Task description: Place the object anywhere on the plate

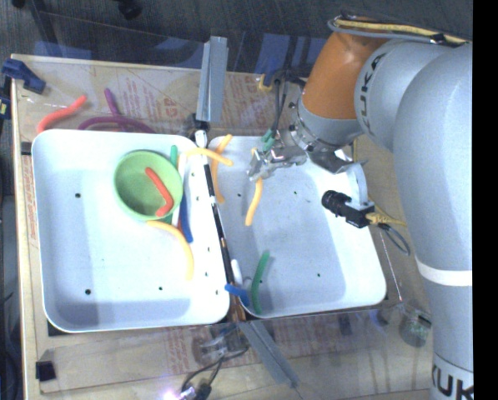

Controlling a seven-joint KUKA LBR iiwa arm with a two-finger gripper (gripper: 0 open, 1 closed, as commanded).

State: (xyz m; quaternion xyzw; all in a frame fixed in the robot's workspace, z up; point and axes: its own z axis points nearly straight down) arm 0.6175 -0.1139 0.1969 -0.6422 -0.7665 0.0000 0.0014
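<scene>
A green plate (140, 192) lies in the left bin (82, 282), toward its upper right, and a short red piece (158, 182) rests on it. My gripper (258, 170) hangs over the upper left of the right bin (332, 282). A thin yellow stick (253, 204) slants down from the fingertips, its top end caught between them. The gripper is shut on that stick, which sits well right of the plate, past the bins' shared wall.
A curved yellow strip (178, 242) and a blue stick (185, 215) lie beside the plate. More yellow and orange pieces (218, 158) straddle the divider. A green stick (261, 270) and a blue piece (236, 291) sit low in the right bin. A black fitting (342, 204) juts out on the right.
</scene>
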